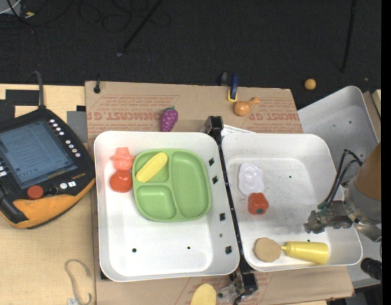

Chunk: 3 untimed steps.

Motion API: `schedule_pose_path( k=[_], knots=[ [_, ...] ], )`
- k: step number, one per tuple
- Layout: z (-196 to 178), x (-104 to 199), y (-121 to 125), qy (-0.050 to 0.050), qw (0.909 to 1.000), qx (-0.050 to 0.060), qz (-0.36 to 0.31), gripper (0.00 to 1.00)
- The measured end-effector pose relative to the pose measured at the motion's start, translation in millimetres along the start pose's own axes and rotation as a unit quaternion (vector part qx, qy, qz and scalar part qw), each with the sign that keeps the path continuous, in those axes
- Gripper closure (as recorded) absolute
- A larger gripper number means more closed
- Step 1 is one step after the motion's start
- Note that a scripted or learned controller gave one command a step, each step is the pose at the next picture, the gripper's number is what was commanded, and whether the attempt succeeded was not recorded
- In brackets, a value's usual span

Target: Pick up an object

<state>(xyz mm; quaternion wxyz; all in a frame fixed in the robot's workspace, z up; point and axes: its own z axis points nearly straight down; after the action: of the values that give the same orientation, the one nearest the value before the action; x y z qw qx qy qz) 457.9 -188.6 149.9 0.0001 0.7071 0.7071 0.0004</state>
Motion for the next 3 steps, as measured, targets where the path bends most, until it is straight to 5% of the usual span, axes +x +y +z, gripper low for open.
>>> schedule_pose_path(
  k=[1,2,3],
  knots=[
    [-59.9,6.3,-2.2,0.0,1.0,-0.001,0.0,1.0],
    [-78.5,5.3,-1.7,0.0,1.0,0.0,0.0,1.0],
    [-87.6,51.8,26.6,0.001,1.0,0.0,-0.002,1.0]
  ],
)
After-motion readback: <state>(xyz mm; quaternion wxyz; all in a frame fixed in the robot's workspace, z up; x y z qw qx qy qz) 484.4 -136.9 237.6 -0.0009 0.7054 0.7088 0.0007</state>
